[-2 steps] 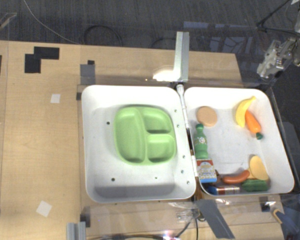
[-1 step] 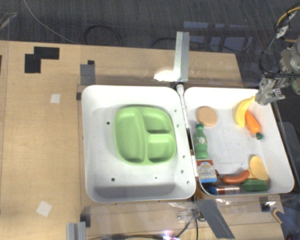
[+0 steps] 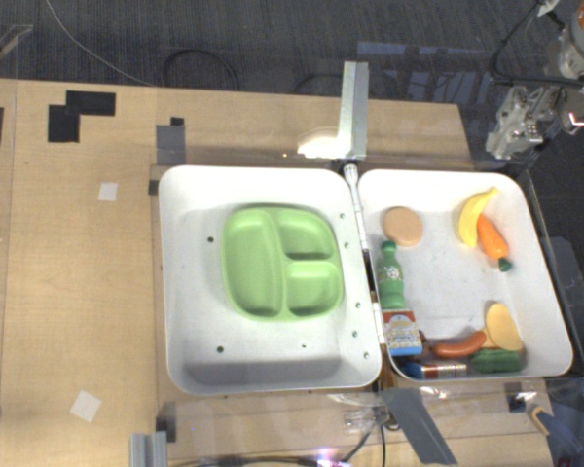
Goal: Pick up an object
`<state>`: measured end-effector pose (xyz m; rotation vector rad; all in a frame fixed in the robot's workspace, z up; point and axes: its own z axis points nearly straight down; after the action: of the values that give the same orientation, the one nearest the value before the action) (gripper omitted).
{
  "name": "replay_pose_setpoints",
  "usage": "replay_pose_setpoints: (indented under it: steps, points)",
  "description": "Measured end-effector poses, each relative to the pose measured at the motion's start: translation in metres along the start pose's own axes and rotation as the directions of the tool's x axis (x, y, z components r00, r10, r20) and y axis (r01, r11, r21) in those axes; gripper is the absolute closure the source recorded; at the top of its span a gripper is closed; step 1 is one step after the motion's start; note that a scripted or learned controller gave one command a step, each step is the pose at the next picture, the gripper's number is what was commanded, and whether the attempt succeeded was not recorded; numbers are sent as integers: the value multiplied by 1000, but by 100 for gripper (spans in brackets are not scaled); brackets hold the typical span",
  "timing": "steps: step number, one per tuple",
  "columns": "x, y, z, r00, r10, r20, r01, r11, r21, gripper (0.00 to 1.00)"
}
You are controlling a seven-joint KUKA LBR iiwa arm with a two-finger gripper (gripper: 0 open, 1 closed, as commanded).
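The wooden bench [image 3: 68, 290] spreads across the view, with black patches near its far left corner. On it sit two shallow white bins side by side. The left bin [image 3: 190, 348] holds a light green divided tray [image 3: 280, 263], which lies flat near the bin's middle with its three compartments facing up. The right bin [image 3: 540, 270] holds the small items.

A green bottle [image 3: 391, 278] lies along the right bin's left wall, cap toward the far side. Just below it lies a small carton [image 3: 403, 334] with a red and blue label, touching the bottle's base. A round tan disc like a cookie [image 3: 403, 226] rests near the bottle's cap. In the far right part of the bin a yellow banana [image 3: 472, 214] lies against an orange carrot [image 3: 493, 239], the two touching. Along the near wall sit a yellow lemon-like piece [image 3: 503, 327], a reddish sausage [image 3: 457, 343], a dark green vegetable [image 3: 494, 361] and a slim red and blue marker-like item [image 3: 440, 369], all crowded together.

The gripper [image 3: 519, 125] hangs beyond the right bin's far right corner, above the bench edge and well apart from every item. Whether its fingers are apart or together cannot be told from this slant; nothing is seen between them.
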<state>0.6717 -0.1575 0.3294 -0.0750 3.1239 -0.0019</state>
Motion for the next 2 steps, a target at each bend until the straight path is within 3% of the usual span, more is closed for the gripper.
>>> replay_pose_setpoints:
  steps: [1, 2]
  points:
    - [105, -45, 71, 967, -253, -10, 253, 967, -2, 100]
    - [68, -11, -3, 1000, -9, -2, 9, 1000, 1, 100]
